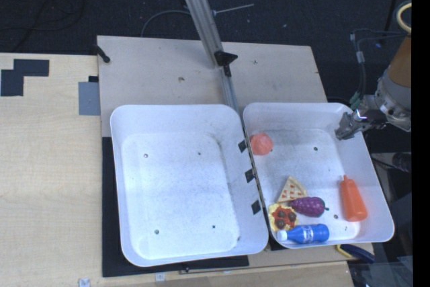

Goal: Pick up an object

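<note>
The right bin (316,119) holds several small objects. A red-pink ball (261,143) lies near its left wall. An orange bottle (352,199) lies by the right wall. Along the front sit a pizza-slice toy (291,189), a purple grape-like piece (308,206), a small red-and-yellow toy (283,216) and a blue bottle (307,234). My gripper (349,126) hangs over the bin's far right corner, well away from all of them, with nothing seen between its fingers.
The left bin (176,181) sits beside the right one, joined by black clips (247,159). A metal post (203,17) leans up from behind the bins. The arm's wrist (396,94) enters from the right edge.
</note>
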Available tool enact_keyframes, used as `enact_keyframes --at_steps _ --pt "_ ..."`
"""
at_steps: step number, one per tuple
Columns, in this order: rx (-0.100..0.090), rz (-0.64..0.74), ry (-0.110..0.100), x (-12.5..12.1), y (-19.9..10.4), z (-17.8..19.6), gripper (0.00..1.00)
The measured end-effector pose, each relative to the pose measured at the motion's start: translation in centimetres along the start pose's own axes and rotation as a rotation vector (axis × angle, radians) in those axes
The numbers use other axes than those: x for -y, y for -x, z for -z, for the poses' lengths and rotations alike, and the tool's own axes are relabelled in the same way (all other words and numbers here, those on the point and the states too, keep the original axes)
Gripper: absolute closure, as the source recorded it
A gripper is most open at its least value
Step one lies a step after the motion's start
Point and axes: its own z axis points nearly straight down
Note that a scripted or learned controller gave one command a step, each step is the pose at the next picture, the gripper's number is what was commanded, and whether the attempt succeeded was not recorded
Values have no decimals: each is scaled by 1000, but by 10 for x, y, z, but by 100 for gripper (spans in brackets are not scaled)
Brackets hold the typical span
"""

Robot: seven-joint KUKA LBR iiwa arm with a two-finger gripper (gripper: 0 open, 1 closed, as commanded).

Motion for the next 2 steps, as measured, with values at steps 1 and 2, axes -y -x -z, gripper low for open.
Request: enact_keyframes --at_steps 1,2 --pt "0 0 0 0 -1 63 100" --pt "-2 3 -6 3 -52 48 100"
